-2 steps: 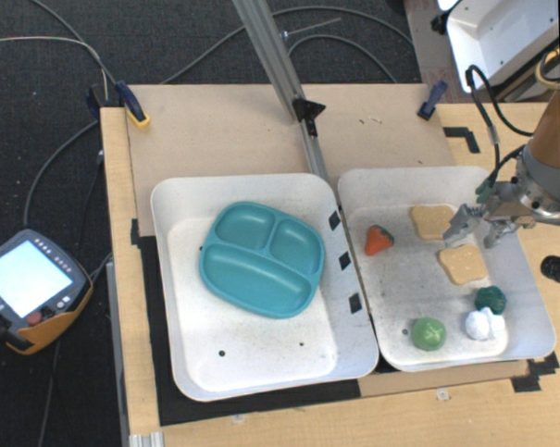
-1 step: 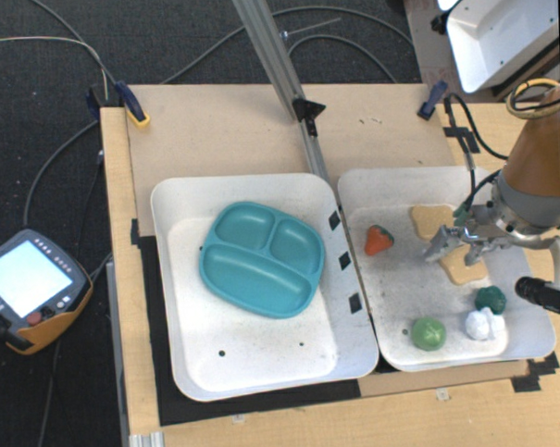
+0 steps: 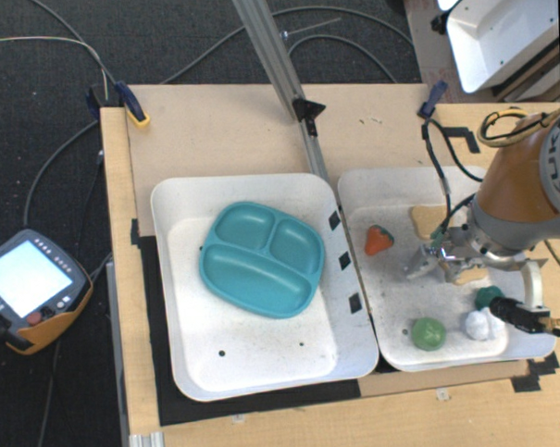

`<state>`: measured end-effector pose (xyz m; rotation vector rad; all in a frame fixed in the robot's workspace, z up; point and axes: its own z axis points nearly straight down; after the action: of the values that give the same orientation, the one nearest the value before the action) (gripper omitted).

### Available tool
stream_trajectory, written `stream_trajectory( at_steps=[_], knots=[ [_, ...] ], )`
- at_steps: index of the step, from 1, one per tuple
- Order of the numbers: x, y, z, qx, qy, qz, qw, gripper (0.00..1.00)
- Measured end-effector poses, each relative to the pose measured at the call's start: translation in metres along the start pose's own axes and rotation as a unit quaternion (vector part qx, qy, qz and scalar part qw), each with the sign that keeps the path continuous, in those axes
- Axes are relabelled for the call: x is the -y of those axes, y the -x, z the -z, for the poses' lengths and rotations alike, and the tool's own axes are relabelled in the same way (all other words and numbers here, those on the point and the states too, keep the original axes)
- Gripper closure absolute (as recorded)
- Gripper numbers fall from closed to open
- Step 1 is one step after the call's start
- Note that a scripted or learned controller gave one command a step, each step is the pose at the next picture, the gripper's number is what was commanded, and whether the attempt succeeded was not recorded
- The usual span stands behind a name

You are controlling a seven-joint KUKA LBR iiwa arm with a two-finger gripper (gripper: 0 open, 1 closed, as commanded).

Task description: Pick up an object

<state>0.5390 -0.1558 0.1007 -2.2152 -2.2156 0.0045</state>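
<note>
My gripper (image 3: 424, 262) hangs low over the middle of the right bin (image 3: 390, 190), at the end of the grey arm with its orange band (image 3: 519, 184). A red strawberry-like object (image 3: 379, 240) lies just to its left, apart from it. A tan piece (image 3: 425, 220) sits just behind the gripper, and another tan piece (image 3: 468, 275) shows under the wrist. Near the bin's front edge lie a green ball (image 3: 428, 333), a whitish ball (image 3: 476, 325) and a dark green object (image 3: 488, 298). I see nothing held in the gripper.
The left bin (image 3: 185, 268) holds a teal divided plate (image 3: 262, 258). A slanted metal pole (image 3: 283, 70) comes down between the two bins. Cables run across the back of the bench, and a handheld pendant (image 3: 28, 289) lies on the floor at the left.
</note>
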Motion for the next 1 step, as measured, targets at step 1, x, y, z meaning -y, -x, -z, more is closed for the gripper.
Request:
stream_trajectory(
  at_steps=[1],
  knots=[
    [-0.0022, 0.0010, 0.0148, 0.001, 0.004, 0.000, 1.0000, 1.00]
  ],
)
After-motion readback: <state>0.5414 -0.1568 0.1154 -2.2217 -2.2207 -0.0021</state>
